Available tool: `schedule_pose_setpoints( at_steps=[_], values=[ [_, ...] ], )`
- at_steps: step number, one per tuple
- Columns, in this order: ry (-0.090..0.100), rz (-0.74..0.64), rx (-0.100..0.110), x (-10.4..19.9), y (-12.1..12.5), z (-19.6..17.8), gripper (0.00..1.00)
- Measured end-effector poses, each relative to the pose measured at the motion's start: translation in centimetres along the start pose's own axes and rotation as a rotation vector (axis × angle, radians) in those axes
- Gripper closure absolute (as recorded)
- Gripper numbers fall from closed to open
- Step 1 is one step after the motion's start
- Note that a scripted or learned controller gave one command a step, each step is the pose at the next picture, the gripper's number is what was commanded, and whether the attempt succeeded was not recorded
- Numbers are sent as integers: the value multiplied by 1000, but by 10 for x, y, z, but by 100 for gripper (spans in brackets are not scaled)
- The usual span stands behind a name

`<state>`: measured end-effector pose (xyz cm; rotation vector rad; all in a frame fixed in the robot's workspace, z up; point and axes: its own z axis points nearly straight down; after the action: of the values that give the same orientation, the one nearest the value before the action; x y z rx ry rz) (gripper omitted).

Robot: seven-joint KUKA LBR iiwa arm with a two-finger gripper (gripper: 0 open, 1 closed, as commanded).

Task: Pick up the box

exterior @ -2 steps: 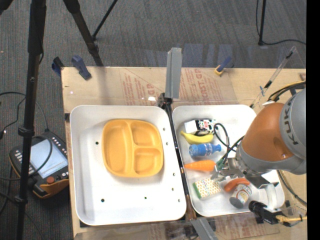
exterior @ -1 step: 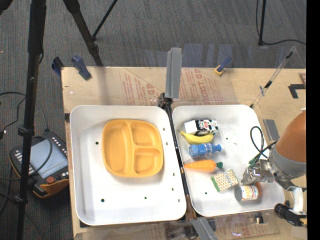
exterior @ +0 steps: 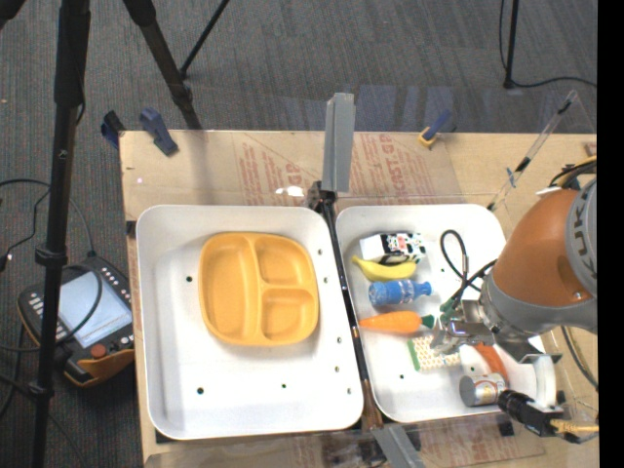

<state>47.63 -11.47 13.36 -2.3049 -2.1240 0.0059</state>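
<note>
While arm [exterior: 546, 261] bends over right bin [exterior: 487, 224] | jaws: cannot tell | box [exterior: 401, 246] apart

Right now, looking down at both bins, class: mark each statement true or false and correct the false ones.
1. The yellow divided plate lies in the left bin. True.
2. The banana lies in the left bin. False: it is in the right bin.
3. The carrot lies below the blue bottle in the picture. True.
4. The black-and-white box sits on the plate. False: it lies beside the banana.
</note>
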Motion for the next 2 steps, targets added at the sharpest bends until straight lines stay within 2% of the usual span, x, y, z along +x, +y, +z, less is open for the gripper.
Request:
schedule_pose_setpoints(
  at_steps=[1, 2],
  values=[
    [0, -169, 0, 34, -4, 50, 100],
    [0, -80, 0, -26, 1, 42, 100]
  ],
)
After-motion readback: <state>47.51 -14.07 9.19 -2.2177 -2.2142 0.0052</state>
